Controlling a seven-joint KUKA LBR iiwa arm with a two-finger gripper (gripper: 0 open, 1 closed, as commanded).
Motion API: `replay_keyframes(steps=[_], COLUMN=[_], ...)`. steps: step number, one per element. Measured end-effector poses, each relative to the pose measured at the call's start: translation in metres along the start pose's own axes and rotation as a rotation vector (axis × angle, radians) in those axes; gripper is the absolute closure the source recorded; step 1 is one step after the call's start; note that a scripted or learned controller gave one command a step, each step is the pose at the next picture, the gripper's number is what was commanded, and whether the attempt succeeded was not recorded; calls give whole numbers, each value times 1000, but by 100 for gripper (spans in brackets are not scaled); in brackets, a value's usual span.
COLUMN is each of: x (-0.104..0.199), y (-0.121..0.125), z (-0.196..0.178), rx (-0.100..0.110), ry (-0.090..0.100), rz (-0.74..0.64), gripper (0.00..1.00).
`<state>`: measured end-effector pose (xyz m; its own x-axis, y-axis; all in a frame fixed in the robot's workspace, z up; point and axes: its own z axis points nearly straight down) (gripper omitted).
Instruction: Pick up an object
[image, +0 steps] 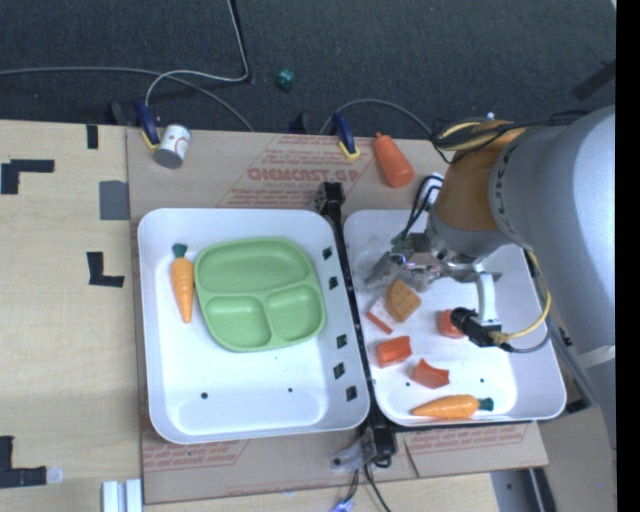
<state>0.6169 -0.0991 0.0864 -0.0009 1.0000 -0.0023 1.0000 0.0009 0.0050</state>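
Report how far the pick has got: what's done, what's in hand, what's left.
Done: the arm has reached into the right bin, and the gripper sits low just above the tan waffle-like piece. In hand: nothing visibly; no object shows between its fingers. Left: the grasp and lift. The orange blocks, the carrot in the right bin and the carrot beside the green plate all lie untouched.

plate (262, 293) in left bin (160, 340), carrot (182, 283) left of plate
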Motion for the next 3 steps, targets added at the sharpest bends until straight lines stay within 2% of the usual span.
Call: replay_keyframes(steps=[1, 2, 3], x=[0, 52, 51], y=[0, -29, -29], z=[-10, -99, -98], rx=[0, 5, 6], ry=[0, 3, 3], rz=[0, -2, -1], gripper=[100, 100, 0])
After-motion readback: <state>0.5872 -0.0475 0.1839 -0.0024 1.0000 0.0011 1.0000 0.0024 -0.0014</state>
